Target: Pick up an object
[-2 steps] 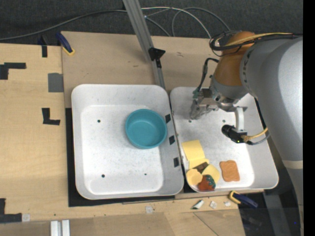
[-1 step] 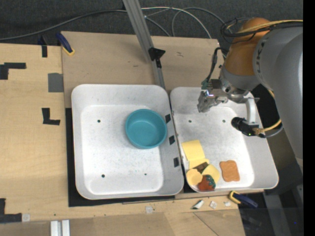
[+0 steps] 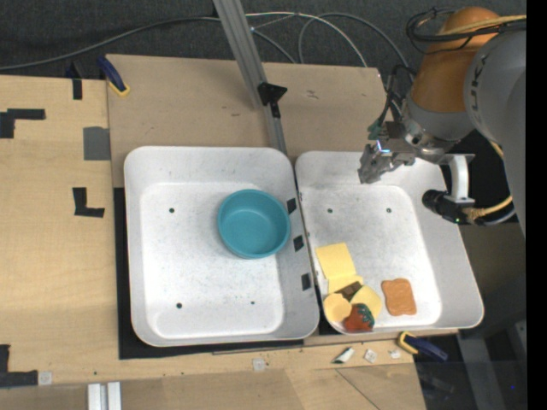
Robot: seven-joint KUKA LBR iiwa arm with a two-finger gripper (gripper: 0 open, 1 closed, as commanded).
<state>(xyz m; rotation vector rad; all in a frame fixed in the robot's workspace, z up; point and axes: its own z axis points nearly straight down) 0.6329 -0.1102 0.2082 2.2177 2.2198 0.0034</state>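
Plainly, in the camera view the gripper [image 3: 373,171] hung over the far edge of the right bin [image 3: 444,254], near its far-left corner, with nothing seen between its tips; whether it stood open or closed I could not tell, for it was small and dark against the arm [image 3: 479,67].

Whatever it might pick lay well apart from it, along the bin's near edge. A yellow block [image 3: 335,263] sat by the left wall, just short of the near-left corner. In that corner a plate [image 3: 337,314] carried a heap of small pieces, with one red piece [image 3: 359,318] among them. An orange piece [image 3: 398,297] lay flat just beside the plate, toward the near-right corner. A blue bowl [image 3: 252,222] stood in the middle of the left bin [image 3: 162,229].

The risks, as I judged them: a straight descent from that spot would likely close on bare floor. The orange piece looked thin and flat, so the tips might slide over it. The block lay close to the wall, which could foul one side of the grasp. The heap was crowded; a grab there could tip the plate or scatter the pieces. The bowl's round wall might slip away unless its rim was pinched.
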